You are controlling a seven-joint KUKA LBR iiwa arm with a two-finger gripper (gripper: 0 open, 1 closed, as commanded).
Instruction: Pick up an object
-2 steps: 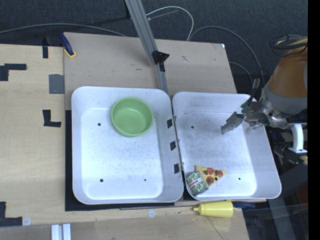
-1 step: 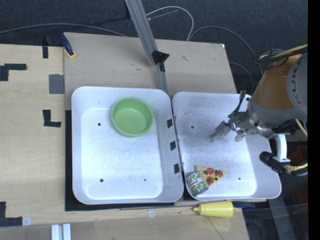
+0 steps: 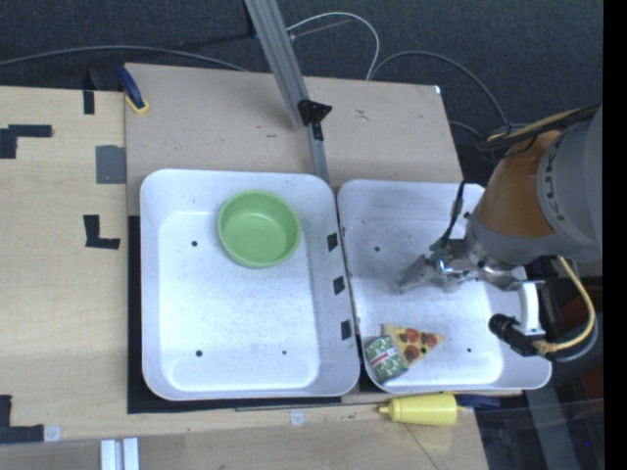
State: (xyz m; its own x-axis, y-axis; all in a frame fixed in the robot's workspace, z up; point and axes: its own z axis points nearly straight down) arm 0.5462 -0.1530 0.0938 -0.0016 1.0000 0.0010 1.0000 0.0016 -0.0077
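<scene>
A robotics lab: a grey, orange-banded industrial arm (image 3: pixel 539 199) is reaching over two shallow white plastic bins (image 3: pixel 157 262) on a taped plywood bench (image 3: pixel 59 194), loose cables (image 3: pixel 343 27) trailing behind.

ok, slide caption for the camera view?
Gripper low in right bin above pizza slice; green bowl in left bin.

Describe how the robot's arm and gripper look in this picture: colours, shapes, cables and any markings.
The arm is a thick, rounded grey body with a broad orange band above the wrist. The gripper is a small grey metal part ending in thin fingers. A dark cable runs along the wrist, and yellow and black cables loop beside a white block with a black fitting.
</scene>
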